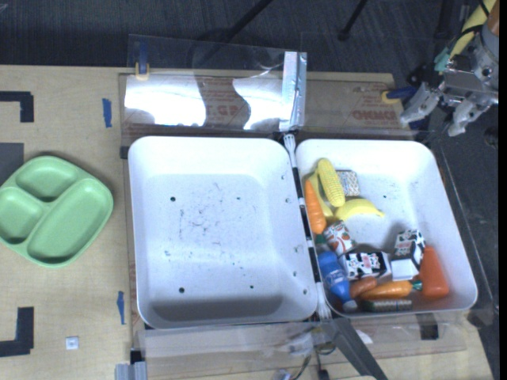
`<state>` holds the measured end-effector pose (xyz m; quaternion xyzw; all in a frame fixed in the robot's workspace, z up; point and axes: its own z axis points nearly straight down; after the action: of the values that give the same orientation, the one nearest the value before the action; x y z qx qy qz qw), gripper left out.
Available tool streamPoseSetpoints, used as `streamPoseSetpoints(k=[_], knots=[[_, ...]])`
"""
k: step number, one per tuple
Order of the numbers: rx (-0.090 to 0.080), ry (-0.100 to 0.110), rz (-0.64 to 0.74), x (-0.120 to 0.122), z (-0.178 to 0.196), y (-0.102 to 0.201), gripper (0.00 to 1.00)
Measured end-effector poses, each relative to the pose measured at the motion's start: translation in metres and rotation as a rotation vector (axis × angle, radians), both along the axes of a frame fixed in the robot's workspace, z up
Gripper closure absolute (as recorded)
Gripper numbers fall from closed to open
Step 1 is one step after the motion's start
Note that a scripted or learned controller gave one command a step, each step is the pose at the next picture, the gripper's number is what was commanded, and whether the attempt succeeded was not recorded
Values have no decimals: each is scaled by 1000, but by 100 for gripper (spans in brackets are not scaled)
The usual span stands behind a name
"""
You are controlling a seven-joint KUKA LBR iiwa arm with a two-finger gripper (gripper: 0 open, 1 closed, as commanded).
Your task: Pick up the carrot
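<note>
Camera view: the claw point(444, 117) is seen hovering with fingers spread apart, past the far right corner of the right bin point(451, 204), where the carrot point(314, 208) is lodged against its left wall.

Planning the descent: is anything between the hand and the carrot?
Nothing covers the carrot from above; the hand is off beyond the right bin's far corner. The corn lies against the carrot, crowding a grasp.

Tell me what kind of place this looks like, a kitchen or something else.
Probably a robotics lab rather than a kitchen: two shallow white plastic bins sit on a taped wooden bench, toy food such as a long orange carrot fills one, and a metal two-finger gripper hangs nearby.
</note>
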<state>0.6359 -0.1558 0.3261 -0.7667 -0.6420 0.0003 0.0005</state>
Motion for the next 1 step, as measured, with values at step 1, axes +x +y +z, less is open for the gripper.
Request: streamPoseSetpoints(k=[1], knots=[[-3,-5,84,28,25,-55,0]])
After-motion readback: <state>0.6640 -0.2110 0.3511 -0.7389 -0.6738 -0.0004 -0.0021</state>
